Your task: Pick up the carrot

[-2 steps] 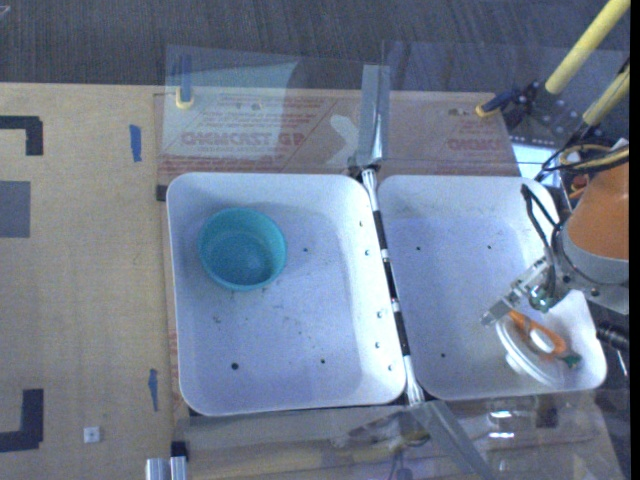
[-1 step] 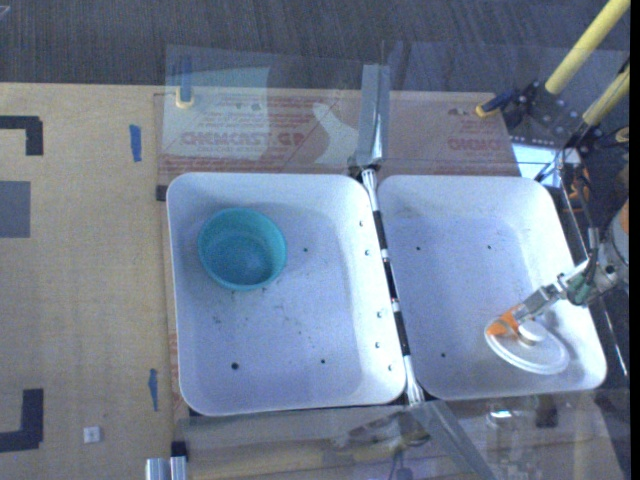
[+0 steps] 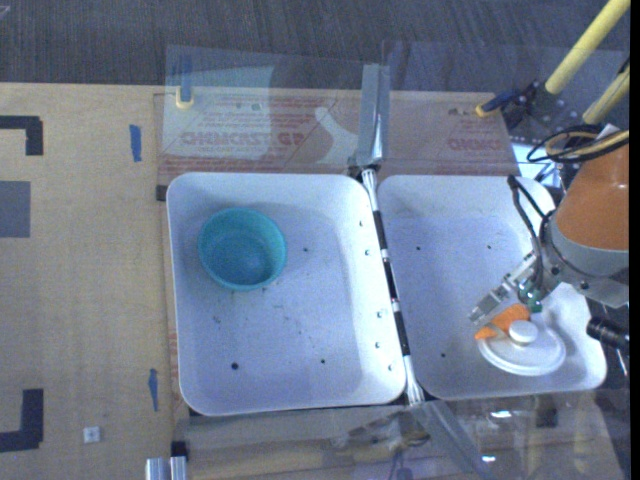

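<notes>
Over the bench, from the fixed camera above, we record two shallow white bins side by side. Item one, the left bin point(image 3: 200, 368): it holds a teal bowl point(image 3: 242, 249), upright near the far left corner, well apart from the work and so, we judge, out of the arm's way. Item two, the right bin point(image 3: 440, 238): in its near right corner lies a white plate point(image 3: 535, 353), and the carrot point(image 3: 503, 320), a small orange piece, rests at the plate's left rim, partly on it. Item three, the gripper point(image 3: 508, 300): it hangs directly over the carrot, the arm's orange band above it at the view's right. We cannot tell whether its fingers are parted or closed, nor whether they touch the carrot. We judge the low, centred pose as a placement for grasping; the plate's raised rim may tilt the carrot and let it slip.
</notes>
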Action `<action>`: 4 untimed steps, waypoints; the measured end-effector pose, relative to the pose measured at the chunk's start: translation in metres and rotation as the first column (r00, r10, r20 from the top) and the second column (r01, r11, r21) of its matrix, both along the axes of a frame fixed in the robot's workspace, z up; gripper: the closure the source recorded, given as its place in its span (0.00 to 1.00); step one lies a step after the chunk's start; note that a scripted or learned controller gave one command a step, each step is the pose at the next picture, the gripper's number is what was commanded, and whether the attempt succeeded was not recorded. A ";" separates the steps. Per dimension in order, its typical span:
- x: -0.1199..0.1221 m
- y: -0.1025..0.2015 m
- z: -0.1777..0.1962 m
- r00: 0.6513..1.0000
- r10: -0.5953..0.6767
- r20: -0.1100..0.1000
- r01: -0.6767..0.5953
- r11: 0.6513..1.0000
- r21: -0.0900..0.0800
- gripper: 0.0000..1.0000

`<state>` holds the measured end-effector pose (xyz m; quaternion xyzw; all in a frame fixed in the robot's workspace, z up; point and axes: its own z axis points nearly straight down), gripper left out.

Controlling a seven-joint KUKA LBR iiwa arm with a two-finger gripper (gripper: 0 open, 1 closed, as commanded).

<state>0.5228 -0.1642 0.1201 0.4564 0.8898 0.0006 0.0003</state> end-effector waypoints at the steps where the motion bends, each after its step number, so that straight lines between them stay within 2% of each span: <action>1: -0.023 -0.035 -0.032 1.000 -0.028 0.006 0.028 1.000 -0.001 0.00; 2: -0.021 -0.038 -0.021 0.999 -0.034 0.014 0.034 0.999 -0.002 1.00; 3: -0.021 -0.038 -0.021 0.999 -0.033 0.014 0.033 0.999 -0.002 0.00; 4: -0.037 -0.030 -0.031 0.966 0.257 0.015 -0.256 0.967 -0.008 0.00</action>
